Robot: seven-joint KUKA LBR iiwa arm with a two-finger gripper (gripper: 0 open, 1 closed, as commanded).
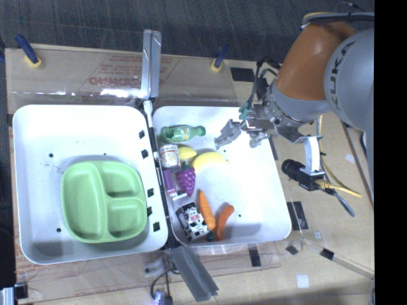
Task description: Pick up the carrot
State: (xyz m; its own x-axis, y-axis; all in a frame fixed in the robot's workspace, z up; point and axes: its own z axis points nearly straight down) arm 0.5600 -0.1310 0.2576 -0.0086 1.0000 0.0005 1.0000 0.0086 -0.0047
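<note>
A: Where is the carrot [204, 210]?

B: In the right bin [267, 196], at about six o'clock on its floor. It is slim and orange, and lies nearly on the twelve-to-six line with its narrow end toward twelve.

A: What is around it?

B: At its four o'clock, just beside it, lies a stubbier orange-red piece [223, 220]. Whether the two touch I cannot tell. At its eight o'clock there is a small black-and-white box [193, 221] against the bin's left wall. A bunch of purple grapes [186, 179] sits at its eleven o'clock, and a yellow fruit [208, 161] at its twelve o'clock.

A: And the tool [233, 134]?

B: It hangs over the same bin, near twelve o'clock on the floor, on the end of the grey and orange arm [318, 62] that comes in from three o'clock. The carrot is at its seven o'clock, well apart from it. I cannot tell whether the tool is set wide or narrow, and I see nothing held in it.

A: Anything else up there?

B: A green bottle [181, 133] lies on its side at the tool's nine o'clock, with a small can [168, 155] just below it.

A: The other bin?

B: The left bin [38, 145] holds a green divided tray [102, 199] toward its six o'clock. Both bins rest side by side on the tabletop [76, 68].
</note>
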